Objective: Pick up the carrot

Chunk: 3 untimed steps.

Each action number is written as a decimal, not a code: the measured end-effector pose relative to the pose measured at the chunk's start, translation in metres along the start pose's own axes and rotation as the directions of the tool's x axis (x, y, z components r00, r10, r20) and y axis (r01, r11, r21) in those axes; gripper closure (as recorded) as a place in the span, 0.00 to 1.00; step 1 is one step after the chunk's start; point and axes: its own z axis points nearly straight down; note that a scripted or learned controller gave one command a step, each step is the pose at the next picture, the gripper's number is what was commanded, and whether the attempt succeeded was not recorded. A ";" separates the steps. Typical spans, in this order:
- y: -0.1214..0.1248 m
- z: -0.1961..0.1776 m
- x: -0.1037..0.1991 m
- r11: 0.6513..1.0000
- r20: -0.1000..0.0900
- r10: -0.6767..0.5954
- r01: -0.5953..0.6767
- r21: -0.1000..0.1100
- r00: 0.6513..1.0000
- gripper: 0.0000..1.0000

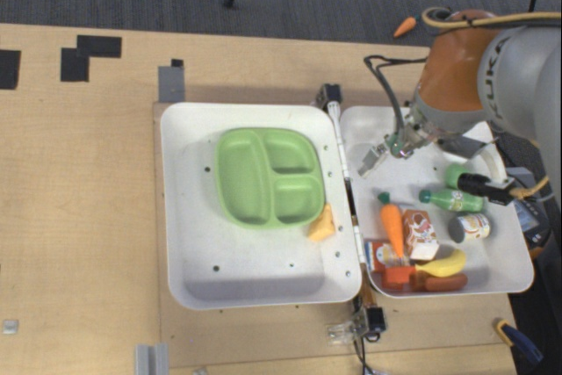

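The carrot, orange with a small green top, lies lengthwise in the right bin near its left wall, green end pointing to the back. It touches a red-and-white carton on its right. My gripper hangs over the back left part of the same bin, behind the carrot and apart from it. Its fingers look spread, and nothing sits between them. The grey arm with its orange band comes in from the right.
Around the carrot lie a green bottle, a small can, a banana, a red sausage and a red box. The left bin holds a green divided plate and a yellow piece.
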 end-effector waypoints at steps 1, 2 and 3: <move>-0.046 0.030 0.003 0.936 0.004 -0.353 0.353 -0.004 0.936 0.00; -0.061 0.030 0.025 0.947 0.007 -0.322 0.322 -0.006 0.947 0.00; -0.059 0.018 0.024 0.946 0.010 -0.323 0.324 -0.010 0.946 1.00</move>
